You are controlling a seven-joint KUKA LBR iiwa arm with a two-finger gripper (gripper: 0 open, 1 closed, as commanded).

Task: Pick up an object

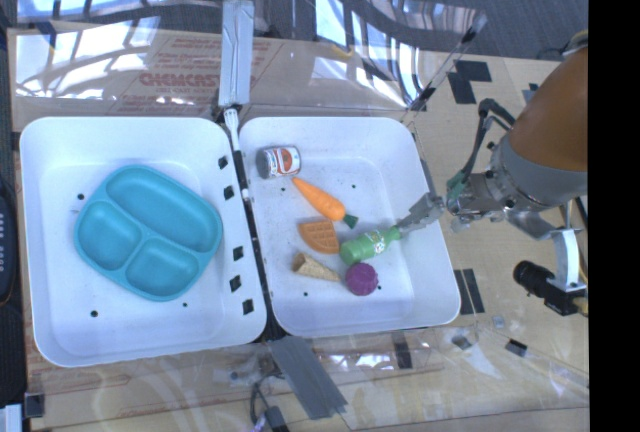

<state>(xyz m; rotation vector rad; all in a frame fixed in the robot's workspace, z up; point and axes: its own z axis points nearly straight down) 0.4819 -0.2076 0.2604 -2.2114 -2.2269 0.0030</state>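
- Found the grey arm point(545, 135), orange-banded, well to the right of the green bottle point(368, 244), outside the bins.
- Noted the left white bin point(40, 220) far to the left of that bottle, with a blue divided plate point(148, 232) lying flat in it.
- Placed the bottle itself in the right white bin point(385, 155), in the lower right part of the floor, lying on its side.
- Spotted the gripper point(420, 217) just up and to the right of the bottle's narrow end, over the bin's right wall; could not tell whether the claw was spread or pressed together, nor whether it touched the bottle.
- Saw nothing held in the claw.
- Read the bottle's long axis as running from lower left to upper right, straight toward the claw, so judged the neck to be the nearest part and an end-on reach likely to push it rather than straddle it.
- Marked a carrot point(320, 200) up and to the left of the bottle, slanting the other way.
- Marked a small can point(279, 161) farther up and left, on its side.
- Marked an orange waffle-like piece point(320, 236) just left of the bottle.
- Marked a purple round piece point(362, 278) just below the bottle.
- Marked a pale wedge point(316, 268) below and left.
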